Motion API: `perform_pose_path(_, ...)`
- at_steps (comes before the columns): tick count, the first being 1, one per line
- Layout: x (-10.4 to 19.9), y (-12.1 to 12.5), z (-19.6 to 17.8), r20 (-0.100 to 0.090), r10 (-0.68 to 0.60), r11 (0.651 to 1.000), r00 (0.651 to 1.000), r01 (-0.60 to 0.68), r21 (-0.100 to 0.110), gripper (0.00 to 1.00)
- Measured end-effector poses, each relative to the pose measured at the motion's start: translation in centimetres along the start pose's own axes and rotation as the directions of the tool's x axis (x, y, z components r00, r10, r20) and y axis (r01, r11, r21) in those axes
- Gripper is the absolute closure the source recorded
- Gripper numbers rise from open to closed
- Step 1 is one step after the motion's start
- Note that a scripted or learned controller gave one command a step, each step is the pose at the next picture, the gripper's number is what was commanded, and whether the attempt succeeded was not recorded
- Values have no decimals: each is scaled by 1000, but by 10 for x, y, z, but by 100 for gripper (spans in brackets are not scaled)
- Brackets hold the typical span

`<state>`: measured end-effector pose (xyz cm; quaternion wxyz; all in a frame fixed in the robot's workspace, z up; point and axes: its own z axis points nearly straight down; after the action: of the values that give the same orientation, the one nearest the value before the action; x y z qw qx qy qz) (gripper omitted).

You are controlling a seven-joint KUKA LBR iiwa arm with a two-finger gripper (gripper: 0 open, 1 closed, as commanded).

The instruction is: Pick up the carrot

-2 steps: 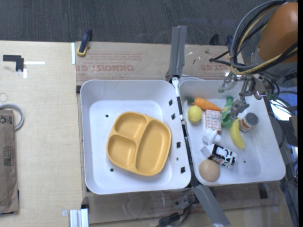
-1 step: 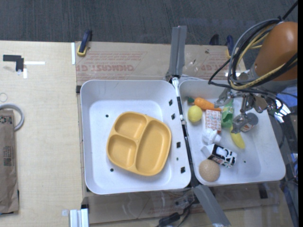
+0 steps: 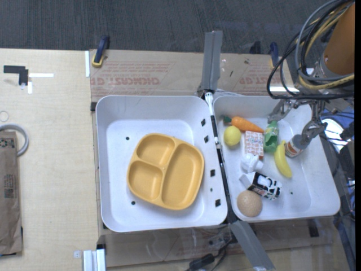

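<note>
Two white bins: the right bin [image 3: 316, 205] holds the tapered, smooth orange carrot [image 3: 247, 124] at its ten o'clock, beside a round lemon [image 3: 232, 136]. The gripper [image 3: 307, 133] hangs at two o'clock; its opening I cannot tell.

- Two white bins side by side on the tabletop [image 3: 45, 151].
- Left bin [image 3: 113, 117]: yellow divided plate [image 3: 165, 171], three compartments, sitting slightly askew.
- Right bin [image 3: 316, 196]: carrot [image 3: 247, 124] near the far left corner, tip pointing left, just behind a lemon [image 3: 232, 136].
- Nearby: red-and-white packet [image 3: 254, 144], green item [image 3: 271, 137], banana [image 3: 282, 160], brown round item [image 3: 249, 204], black-and-white toy [image 3: 266, 186].
- Gripper [image 3: 302, 134] over the right bin's right side, well apart from the carrot.
</note>
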<state>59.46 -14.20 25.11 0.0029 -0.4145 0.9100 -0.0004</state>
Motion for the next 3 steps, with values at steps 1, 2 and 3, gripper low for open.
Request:
perform_pose_path(1,-1,-1,-9,5,6,1000,1000,-6,2,100)
perform_pose_path(2,-2,-2,-19,10,11,1000,1000,-11,4,100)
perform_pose_path(3,-2,-2,-19,10,11,1000,1000,-11,3,0)
